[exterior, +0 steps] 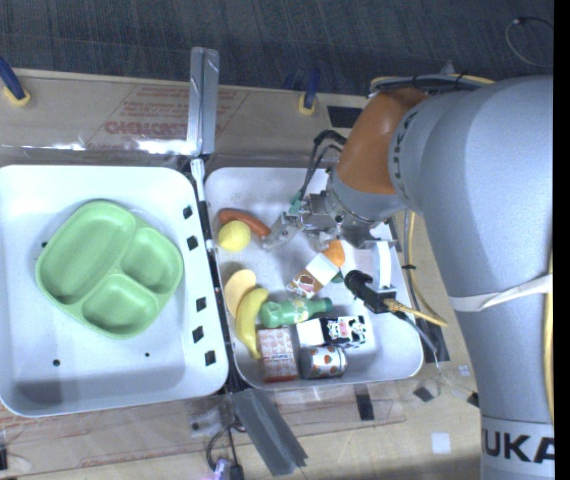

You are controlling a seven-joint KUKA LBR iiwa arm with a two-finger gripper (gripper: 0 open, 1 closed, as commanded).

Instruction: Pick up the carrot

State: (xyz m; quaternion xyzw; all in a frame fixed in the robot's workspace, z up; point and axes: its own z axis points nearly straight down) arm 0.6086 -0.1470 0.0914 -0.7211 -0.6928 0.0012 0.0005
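Lemon (233, 235) crowds carrot (245, 219); bin's (265, 180) back bare

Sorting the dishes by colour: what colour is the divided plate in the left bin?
Light green; the divided plate shows clearly in the camera view.

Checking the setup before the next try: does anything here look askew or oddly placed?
Nothing looks spilled or damaged. The right bin is crowded, though: the carrot lies wedged against a lemon near its left wall, and the green divided plate sits tilted in the left bin.
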